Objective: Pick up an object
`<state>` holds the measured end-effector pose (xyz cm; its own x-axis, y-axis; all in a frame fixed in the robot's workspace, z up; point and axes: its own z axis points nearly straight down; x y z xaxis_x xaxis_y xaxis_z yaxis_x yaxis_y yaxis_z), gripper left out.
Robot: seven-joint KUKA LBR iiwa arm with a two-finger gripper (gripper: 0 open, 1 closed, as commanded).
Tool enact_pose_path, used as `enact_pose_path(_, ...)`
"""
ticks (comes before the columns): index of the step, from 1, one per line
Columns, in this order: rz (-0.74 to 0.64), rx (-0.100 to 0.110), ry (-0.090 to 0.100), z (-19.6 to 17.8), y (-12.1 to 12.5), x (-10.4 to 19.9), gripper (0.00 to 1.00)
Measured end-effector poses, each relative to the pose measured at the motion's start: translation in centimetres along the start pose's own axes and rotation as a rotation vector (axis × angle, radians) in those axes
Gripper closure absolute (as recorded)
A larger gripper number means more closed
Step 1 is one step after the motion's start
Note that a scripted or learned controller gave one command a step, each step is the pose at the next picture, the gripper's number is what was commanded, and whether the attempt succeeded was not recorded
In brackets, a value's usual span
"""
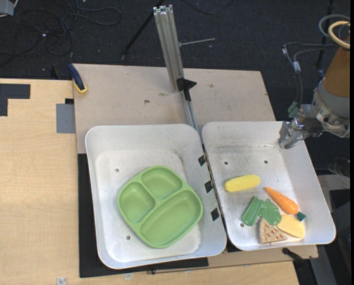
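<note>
So no readable labels anywhere. The gripper [287, 136] hangs over the right bin's [248, 141] far right corner, can't tell its state. Toy corn [242, 183], carrot [281, 200] and waffle [273, 233] crowd the near right corner; the far half's open.

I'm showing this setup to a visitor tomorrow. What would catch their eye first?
Probably the bright green divided plate lying alone in the left bin. Next, the toy food clustered in the right bin's near half: a yellow corn cob, an orange carrot and green pieces. The pincer hovers at that bin's far right corner.
</note>
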<state>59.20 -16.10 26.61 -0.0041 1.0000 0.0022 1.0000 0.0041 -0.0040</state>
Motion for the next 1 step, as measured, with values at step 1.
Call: enact_pose_path(1, 0.0, 0.002, 0.001, 1.85, -1.55, 4.96, 1.0)
